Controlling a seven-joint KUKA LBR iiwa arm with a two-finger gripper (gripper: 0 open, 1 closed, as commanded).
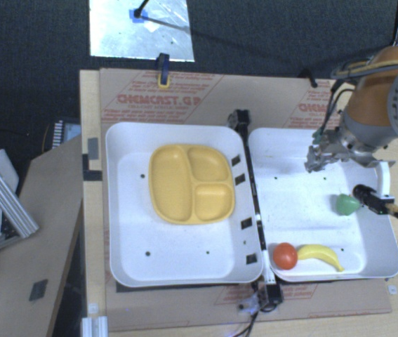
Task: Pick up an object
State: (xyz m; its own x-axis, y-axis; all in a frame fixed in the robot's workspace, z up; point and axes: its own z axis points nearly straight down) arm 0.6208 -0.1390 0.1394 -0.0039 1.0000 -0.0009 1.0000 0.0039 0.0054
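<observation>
Progress on the pick looks close to nil, judging by how things lie. The arm (385, 93) reaches in from the right over the far part of the right bin (283, 146), and its gripper (316, 159) hangs near that bin's far wall, above bare white floor. From this slanted view the claw is a small grey cluster, and I cannot tell how far it is open; nothing can be seen between its tips. The likely candidates for picking all sit in the right bin, apart from the claw: a green object (347, 203) by the right wall, just beside a black fitting (371, 199) that seems to belong to the arm's rig, then a red tomato (285, 256) and a yellow banana (321, 255) lying side by side, about touching, along the near wall. Each rests on the bin floor, so none has been lifted. The left bin (125, 209) bears a yellow divided plate (190, 184) near its middle, well apart from the gripper. What is left, as I judge it, is nearly the whole job: choosing a target, travelling over it, descending, closing and raising it clear. The green object is nearest the claw, to its right and nearer, so it seems the shortest reach.
</observation>
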